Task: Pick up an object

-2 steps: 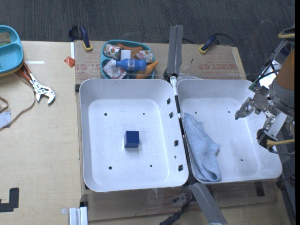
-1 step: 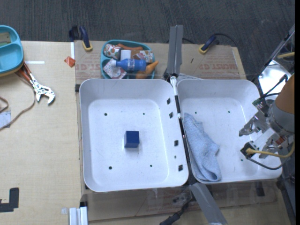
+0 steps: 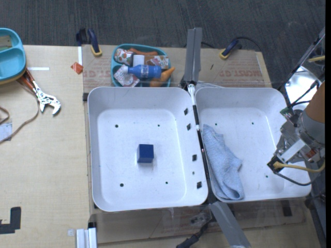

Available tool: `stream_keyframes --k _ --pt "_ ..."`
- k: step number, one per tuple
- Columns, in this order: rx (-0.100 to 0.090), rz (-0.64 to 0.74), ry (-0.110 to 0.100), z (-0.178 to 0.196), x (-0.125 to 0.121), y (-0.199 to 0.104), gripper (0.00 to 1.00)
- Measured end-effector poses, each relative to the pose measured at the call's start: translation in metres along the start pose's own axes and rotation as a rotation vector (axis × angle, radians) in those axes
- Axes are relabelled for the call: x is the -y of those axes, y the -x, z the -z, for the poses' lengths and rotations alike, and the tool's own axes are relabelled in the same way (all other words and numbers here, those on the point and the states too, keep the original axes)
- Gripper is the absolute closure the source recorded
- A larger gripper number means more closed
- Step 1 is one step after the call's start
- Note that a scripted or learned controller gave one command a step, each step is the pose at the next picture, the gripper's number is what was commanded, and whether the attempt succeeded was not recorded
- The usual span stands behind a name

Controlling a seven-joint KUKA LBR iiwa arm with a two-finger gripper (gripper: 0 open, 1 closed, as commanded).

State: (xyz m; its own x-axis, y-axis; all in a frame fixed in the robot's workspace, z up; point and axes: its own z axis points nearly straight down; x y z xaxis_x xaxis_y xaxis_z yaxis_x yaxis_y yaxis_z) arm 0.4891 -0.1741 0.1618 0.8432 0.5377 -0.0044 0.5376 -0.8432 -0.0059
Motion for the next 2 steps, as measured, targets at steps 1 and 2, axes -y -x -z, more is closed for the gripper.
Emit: stream_keyframes --k 1,2 --pt "0.0 -0.241 0.001 -0.064 0.042 -0.046 1.0" --pt "-0.002 0.1 0.006 0.055 -0.032 0.008 1.0"
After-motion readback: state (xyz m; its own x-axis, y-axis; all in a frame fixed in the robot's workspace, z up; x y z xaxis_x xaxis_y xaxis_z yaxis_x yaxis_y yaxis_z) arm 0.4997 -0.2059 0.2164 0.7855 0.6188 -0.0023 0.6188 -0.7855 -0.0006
